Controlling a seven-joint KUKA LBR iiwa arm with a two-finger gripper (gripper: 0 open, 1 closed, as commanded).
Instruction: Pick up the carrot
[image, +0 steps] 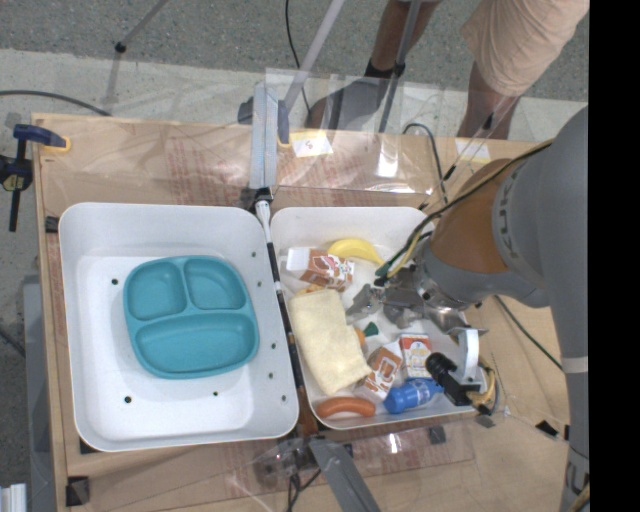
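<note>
We note both bins (70, 300) as smooth white plastic with a slight sheen. The divided plate (190, 315) looks like matt teal plastic. The cloth (328, 340) is soft, pale yellow and finely textured. The worktop (150, 170) reads as light wood under glossy clear film. The arm (540, 230) is smooth grey, semi-matt.

Grey arm (560, 220), orange band (470, 235), black cables.

Left bin (75, 300): divided plate (190, 314) at centre. Right bin (340, 215): banana (355, 249) near far edge, cloth (326, 340) along left wall, sausage (347, 407) and bottle (412, 396) at near edge.
</note>
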